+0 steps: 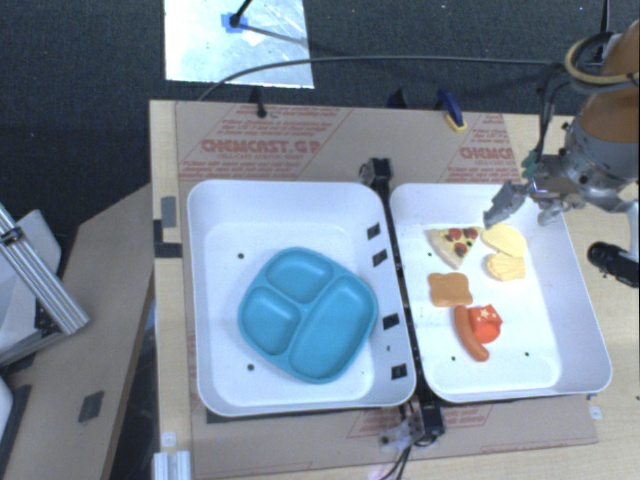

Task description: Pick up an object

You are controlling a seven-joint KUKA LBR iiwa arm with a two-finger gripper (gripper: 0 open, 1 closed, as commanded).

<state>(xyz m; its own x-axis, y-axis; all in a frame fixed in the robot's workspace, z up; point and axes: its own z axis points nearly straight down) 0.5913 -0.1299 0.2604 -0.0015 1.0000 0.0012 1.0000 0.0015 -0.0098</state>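
The right bin (570,358) holds toy food: a pizza slice (453,243), two pale yellow pieces (505,240) (507,266), a brown toast piece (450,288), a red block with white spots (486,318) and an orange-red sausage (470,338). My gripper (522,212) hangs over the bin's back edge, just above and behind the upper yellow piece. Its fingers look spread apart, with nothing between them. One grey finger (499,208) points down-left toward the pizza slice.
The left bin (220,218) holds a blue divided plate (308,313). A black divider with clips (385,238) runs between the bins. The food is clustered in the right bin's left half. A foil sheet (238,28) lies beyond the bench.
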